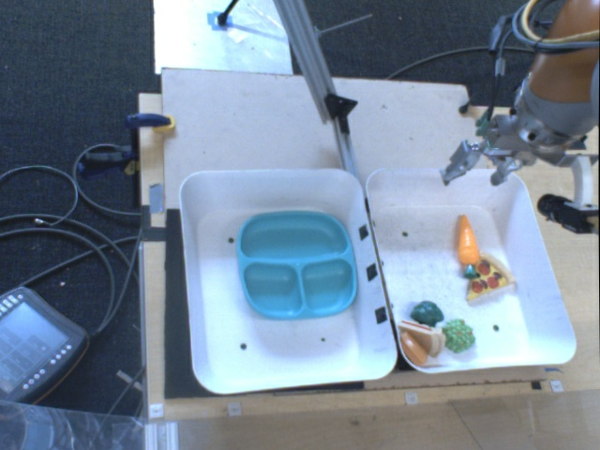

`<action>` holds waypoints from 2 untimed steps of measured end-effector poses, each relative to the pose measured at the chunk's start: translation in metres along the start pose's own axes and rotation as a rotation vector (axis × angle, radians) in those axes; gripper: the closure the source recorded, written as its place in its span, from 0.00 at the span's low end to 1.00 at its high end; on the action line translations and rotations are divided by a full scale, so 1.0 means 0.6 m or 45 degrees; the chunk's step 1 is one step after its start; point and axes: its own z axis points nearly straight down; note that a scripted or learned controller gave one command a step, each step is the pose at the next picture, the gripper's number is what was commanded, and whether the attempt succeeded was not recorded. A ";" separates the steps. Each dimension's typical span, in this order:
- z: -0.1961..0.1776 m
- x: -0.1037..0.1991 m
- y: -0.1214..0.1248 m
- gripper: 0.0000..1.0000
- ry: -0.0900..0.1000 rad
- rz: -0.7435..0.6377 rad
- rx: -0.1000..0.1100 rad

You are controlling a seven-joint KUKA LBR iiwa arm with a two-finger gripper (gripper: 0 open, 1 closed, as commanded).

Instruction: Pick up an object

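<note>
My gripper (480, 167) hangs over the far edge of the right bin (548, 279), its two fingers spread open with nothing between them. Well below it in that bin lie an orange carrot (466, 239), a pizza slice (488, 278), a dark green vegetable (427, 312), a light green broccoli (458, 335) and a tan bread-like piece (418, 341). The carrot is the nearest of these to the gripper, a clear gap away.
The left bin (206, 279) holds a blue divided plate (296, 262). A grey pole (309, 50) slants down to the seam between the bins. Cables and a handheld pendant (33, 345) lie on the floor at left.
</note>
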 end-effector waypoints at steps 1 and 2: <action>0.000 0.000 0.000 0.00 0.000 0.000 0.000; 0.104 0.001 0.005 0.00 0.000 0.006 0.005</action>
